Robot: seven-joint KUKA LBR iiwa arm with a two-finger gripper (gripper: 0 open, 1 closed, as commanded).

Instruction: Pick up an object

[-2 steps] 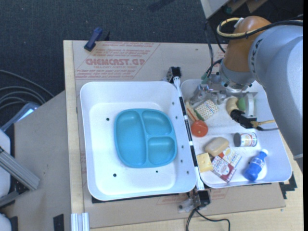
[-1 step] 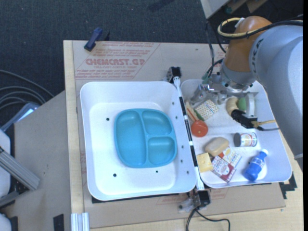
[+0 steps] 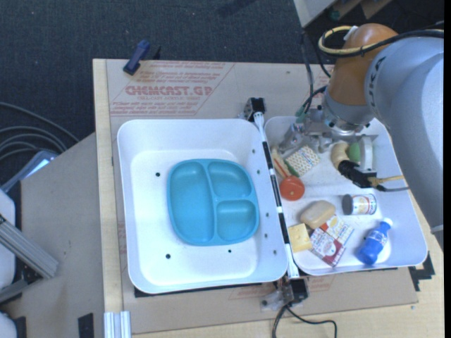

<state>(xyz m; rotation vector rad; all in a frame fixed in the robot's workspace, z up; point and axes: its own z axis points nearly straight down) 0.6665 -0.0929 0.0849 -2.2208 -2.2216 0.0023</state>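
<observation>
Pincer (image 3: 304, 138): low in right bin's (image 3: 403, 253) far-left corner, over dotted packet (image 3: 303, 160); grip state cannot be told.
Nearby: orange disc (image 3: 292, 187), tan lump (image 3: 318, 212), small jar (image 3: 360, 204), blue bottle (image 3: 373, 242).
Left bin (image 3: 134, 189): blue divided plate (image 3: 212, 201).

We see the bench (image 3: 113, 189) topped with printed brown board | two white bins side by side: left bin (image 3: 141, 259), right bin (image 3: 405, 248) | a blue clip (image 3: 136, 58) at its far left corner

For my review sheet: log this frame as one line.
arm: over right bin | gripper: low by patterned packet | grasp: unclear | left bin: blue plate
</observation>
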